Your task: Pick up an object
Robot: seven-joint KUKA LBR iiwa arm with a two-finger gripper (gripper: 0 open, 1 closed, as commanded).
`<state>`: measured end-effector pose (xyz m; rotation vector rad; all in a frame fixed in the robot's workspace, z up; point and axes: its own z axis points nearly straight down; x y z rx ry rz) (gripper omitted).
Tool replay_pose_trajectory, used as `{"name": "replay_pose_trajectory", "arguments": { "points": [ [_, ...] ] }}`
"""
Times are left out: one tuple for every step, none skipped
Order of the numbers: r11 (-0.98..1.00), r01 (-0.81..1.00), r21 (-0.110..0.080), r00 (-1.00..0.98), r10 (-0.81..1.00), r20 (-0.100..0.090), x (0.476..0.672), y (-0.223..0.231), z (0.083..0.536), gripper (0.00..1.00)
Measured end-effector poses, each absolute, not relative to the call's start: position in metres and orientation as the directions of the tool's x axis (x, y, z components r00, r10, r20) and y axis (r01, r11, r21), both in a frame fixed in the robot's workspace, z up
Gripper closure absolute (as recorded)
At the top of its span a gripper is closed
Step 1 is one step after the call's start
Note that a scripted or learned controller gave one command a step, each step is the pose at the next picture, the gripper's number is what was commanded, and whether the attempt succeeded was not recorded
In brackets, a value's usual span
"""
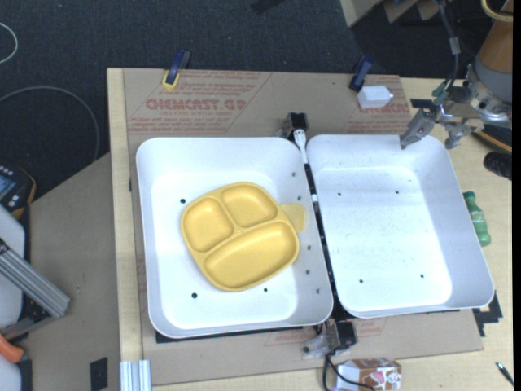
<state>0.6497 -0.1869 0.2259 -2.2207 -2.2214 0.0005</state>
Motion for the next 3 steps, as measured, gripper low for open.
{"name": "replay_pose_trajectory", "arguments": {
  "points": [
    [0.006,1.0,0.01,-0.006,1.0,0.0,0.596,-0.127,0.352,0.0],
    [0.005,1.0,0.017,-0.005,1.0,-0.001,0.529,-0.091,0.472,0.0],
    [0.009,1.0,0.011,-0.009,1.0,0.001,0.496,-0.02,0.535,0.0]
  ]
}}
